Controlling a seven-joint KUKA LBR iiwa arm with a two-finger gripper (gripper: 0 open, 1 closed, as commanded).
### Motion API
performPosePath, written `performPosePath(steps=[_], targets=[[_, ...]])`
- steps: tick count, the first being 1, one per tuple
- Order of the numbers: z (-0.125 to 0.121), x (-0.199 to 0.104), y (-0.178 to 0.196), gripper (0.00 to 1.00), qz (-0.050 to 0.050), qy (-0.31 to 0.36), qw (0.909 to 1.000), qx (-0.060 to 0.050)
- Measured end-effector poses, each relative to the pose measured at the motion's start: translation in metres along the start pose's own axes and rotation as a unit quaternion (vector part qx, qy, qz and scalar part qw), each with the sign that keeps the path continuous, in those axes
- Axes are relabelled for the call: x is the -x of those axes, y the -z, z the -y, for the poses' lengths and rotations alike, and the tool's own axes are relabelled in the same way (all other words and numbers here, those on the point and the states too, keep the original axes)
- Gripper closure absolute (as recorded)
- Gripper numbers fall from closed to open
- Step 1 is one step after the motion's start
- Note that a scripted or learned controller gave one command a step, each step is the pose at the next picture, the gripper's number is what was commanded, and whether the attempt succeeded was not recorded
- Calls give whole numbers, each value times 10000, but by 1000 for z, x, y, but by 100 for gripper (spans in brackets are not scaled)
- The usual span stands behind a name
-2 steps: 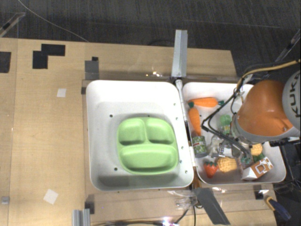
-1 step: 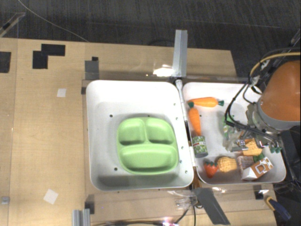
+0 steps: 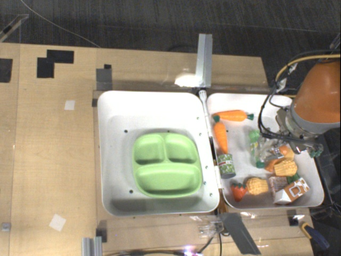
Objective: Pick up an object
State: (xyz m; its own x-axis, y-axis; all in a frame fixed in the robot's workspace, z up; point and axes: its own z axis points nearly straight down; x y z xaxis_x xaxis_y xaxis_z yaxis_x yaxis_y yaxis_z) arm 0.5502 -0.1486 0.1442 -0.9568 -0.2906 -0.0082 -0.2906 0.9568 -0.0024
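Note:
The right bin holds several toy foods. Two carrots lie at its back left, one crosswise and one lengthwise. A small green can stands by the left wall. A clear bottle with green ends lies mid-bin. Near the front are a corn cob, a red fruit and a brown carton. My gripper hangs low over the bin's right half, just above a second corn cob and an orange piece. The wrist hides its tips.
The left bin bears a green three-compartment tray. A metal post stands behind the wall between the bins. The arm's orange band and black cables overhang the right bin's back right.

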Motion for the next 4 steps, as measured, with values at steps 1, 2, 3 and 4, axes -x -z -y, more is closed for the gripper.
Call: performPosePath(steps=[1, 2, 3, 4], targets=[[0, 0, 1, 0, 6, 0, 10000, -2], [-12, 6, -54, 0, 40, 65, 10000, -26], [-52, -10, -53, 0, 47, -36, 10000, -23], [-58, 20, -53, 0, 45, 1705, 9853, -55]])
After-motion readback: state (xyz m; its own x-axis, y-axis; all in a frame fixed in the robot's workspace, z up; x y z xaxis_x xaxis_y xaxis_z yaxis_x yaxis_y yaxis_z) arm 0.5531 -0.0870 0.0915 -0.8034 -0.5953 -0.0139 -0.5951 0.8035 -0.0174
